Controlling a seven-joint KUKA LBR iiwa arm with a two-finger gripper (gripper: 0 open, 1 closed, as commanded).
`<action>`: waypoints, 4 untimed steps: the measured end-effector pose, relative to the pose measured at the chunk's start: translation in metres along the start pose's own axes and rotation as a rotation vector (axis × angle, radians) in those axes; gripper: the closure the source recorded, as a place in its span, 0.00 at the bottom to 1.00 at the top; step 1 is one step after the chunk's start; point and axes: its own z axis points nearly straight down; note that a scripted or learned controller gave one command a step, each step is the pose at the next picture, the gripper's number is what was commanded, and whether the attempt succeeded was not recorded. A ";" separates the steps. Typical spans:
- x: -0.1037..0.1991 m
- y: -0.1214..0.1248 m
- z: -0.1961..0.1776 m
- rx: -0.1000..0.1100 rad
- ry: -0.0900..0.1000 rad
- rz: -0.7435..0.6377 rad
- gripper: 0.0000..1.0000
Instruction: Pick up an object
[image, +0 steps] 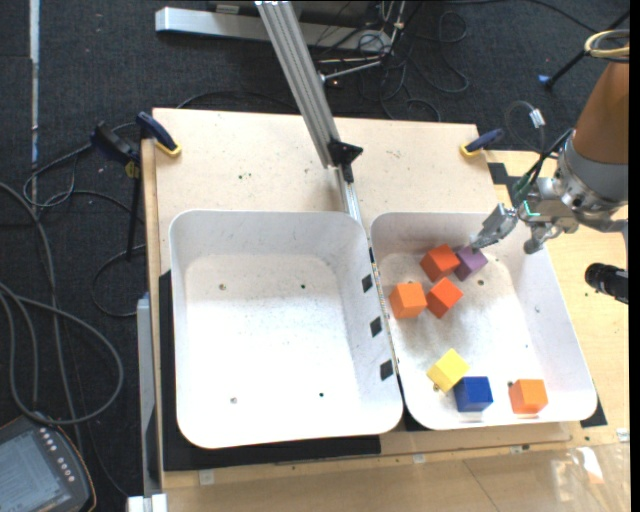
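Sitting near the far wall of the right bin (560, 330), a small purple cube (471, 261) touches an orange cube (438, 263); gripper (510, 232) hangs just beside it w/ fingers spread apart, nothing between them. Two more orange cubes (426, 297) lie close by; yellow (447, 369), blue (473, 393) & orange (527, 396) blocks sit up front. Left bin (200, 300) alongside, pale bench (250, 160), cables on dark floor (70, 250).

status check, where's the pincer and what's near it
Pincer over right bin's far side. Purple block nearest, no block between fingers. Orange block crowds purple.
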 end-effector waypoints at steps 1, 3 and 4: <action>-0.003 -0.010 0.056 0.006 0.001 0.003 0.00; 0.005 -0.017 0.159 0.006 0.002 0.003 0.00; 0.003 -0.015 0.145 -0.002 -0.001 0.003 1.00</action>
